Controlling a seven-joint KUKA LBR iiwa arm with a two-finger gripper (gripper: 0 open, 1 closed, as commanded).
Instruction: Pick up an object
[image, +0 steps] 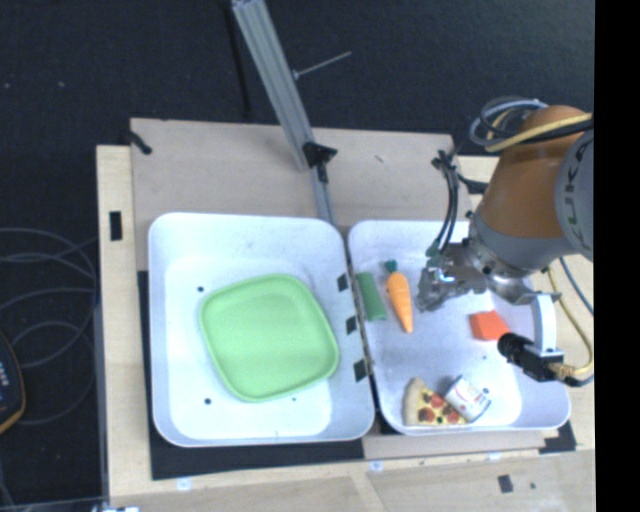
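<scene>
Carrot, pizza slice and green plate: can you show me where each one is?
carrot (400, 300), camera view, middle of its orange body.
pizza slice (427, 403), camera view, on its topping.
green plate (268, 336), camera view, its flat centre.

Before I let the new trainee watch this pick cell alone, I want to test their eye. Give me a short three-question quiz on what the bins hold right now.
1. True or false: the green plate lies in the left bin.
2. Multiple choice: what lies right next to the carrot on its left? A) the orange block B) the green stick C) the pizza slice
3. Short answer: which bin is the gripper over?

Key: 1. True. 2. B. 3. The right bin, just right of the carrot.
</scene>
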